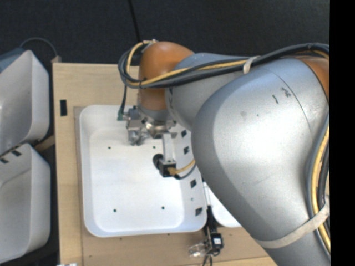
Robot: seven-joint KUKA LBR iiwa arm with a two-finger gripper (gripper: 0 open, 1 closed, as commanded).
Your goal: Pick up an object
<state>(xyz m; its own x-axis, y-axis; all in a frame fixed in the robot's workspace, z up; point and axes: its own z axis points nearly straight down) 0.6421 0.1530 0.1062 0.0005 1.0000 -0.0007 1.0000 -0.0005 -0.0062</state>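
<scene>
Grey arm (260,148) sweeping in from three o'clock over the white bin (105,204) on the bench (69,87). Hand (136,134) low at the bin's twelve o'clock; finger state hidden, cannot tell. No pickable object discernible.

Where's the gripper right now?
The gripper is low over the left bin, near its upper rim, just below the arm's orange band.

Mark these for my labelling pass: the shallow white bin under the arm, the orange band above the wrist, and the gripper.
Shallow white bin (133,204): camera view, bare floor.
Orange band (161,65): camera view, rounded top.
Gripper (135,138): camera view, metal tip.
</scene>
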